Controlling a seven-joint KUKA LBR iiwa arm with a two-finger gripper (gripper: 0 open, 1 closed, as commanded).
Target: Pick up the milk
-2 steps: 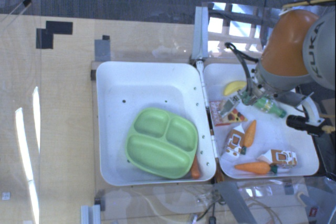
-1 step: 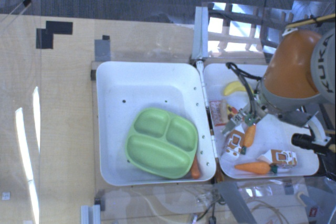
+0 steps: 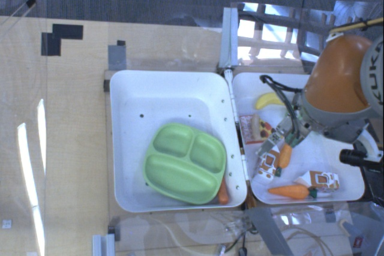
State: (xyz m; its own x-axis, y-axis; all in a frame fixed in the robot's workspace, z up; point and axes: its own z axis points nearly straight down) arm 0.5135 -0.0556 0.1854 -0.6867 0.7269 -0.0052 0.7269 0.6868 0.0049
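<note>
Two small white cartons with brown print lie in the right bin. One milk carton is near the bin's left wall, and the other carton lies on its side at the front right. My gripper hangs low over the middle of the right bin, just above and to the right of the first carton. An orange carrot lies right under the gripper, next to that carton. The grey wrist and orange band cover the bin's back right.
A yellow banana and a flat snack packet sit at the back left of the right bin. A second carrot lies along its front. The left bin holds a green divided plate, with another carrot beside it.
</note>
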